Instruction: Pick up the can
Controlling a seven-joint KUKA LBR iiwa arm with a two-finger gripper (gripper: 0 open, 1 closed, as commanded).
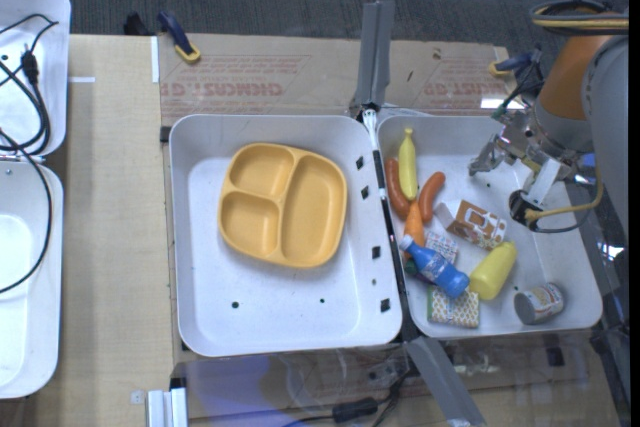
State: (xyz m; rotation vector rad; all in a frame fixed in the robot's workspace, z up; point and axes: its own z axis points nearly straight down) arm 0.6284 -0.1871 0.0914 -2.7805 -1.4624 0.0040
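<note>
The can (540,303) lies on its side in the near right corner of the right bin (585,315), close to the bin's wall. The gripper (512,167) hangs over the far right part of the same bin, well apart from the can, and nothing is between its fingers; they stand apart from each other. Between the two, a little to the left, a yellow bottle (493,271) lies tilted just beside the can. A blue bottle (438,269) lies further left. The left bin (190,245) holds a yellow divided plate (284,205).
</note>
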